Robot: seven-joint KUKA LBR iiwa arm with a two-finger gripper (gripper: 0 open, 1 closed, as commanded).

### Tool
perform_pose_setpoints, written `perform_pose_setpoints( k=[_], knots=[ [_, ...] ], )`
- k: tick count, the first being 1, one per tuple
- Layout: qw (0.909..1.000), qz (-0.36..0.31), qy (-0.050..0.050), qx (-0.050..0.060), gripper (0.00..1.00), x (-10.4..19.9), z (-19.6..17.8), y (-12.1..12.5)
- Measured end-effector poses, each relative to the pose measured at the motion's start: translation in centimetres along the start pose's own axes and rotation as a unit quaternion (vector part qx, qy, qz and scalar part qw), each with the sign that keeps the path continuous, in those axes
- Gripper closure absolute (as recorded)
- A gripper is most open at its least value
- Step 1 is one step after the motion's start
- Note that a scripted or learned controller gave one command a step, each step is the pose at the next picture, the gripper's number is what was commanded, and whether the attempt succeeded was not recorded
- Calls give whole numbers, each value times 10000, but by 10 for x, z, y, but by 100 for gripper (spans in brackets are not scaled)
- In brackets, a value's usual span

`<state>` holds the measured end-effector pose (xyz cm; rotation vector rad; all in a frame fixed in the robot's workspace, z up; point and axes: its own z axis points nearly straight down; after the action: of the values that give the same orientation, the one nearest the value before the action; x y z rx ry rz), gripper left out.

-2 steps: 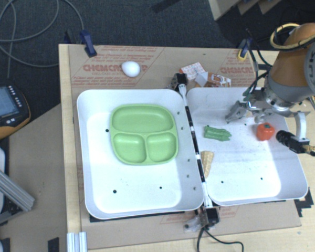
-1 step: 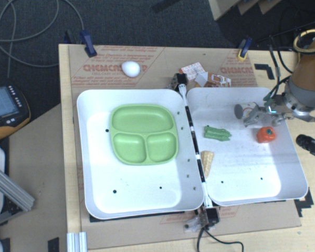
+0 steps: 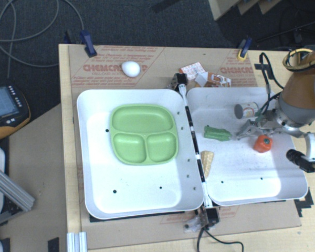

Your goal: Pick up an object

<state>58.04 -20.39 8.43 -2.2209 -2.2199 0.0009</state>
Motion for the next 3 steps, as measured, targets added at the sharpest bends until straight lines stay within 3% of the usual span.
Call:
perform_pose_setpoints(
  k=[1, 2, 3],
  knots=[
    [10000, 3, -5, -14, 100, 0, -11, 1],
    [10000, -9, -9, -19, 100, 7, -14, 20],
    [10000, -8, -8, -19, 0, 7, -14, 20]
  ],
)
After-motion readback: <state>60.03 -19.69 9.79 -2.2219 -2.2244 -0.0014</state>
